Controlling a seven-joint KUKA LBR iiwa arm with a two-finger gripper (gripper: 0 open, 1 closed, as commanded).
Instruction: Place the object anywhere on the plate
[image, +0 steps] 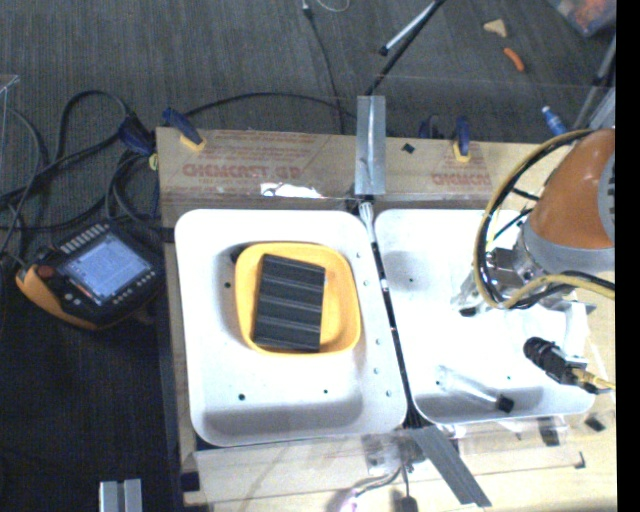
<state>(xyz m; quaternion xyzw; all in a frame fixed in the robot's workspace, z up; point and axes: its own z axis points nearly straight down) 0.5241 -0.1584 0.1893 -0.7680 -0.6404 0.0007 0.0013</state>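
Two shallow white bins sit side by side on a bench, seen from above. The left bin (200, 400) holds a yellow plate (345, 300). A dark ribbed rectangular object (290, 300) already lies on the plate, long axis running roughly toward and away from the camera. The grey robot arm (570, 215) with an orange band hangs over the right bin (430, 290), well to the right of the plate. Its gripper (500, 290) is near that bin's right side; whether it is apart or together cannot be told. A handheld controller (95, 275) lies left of the bins.
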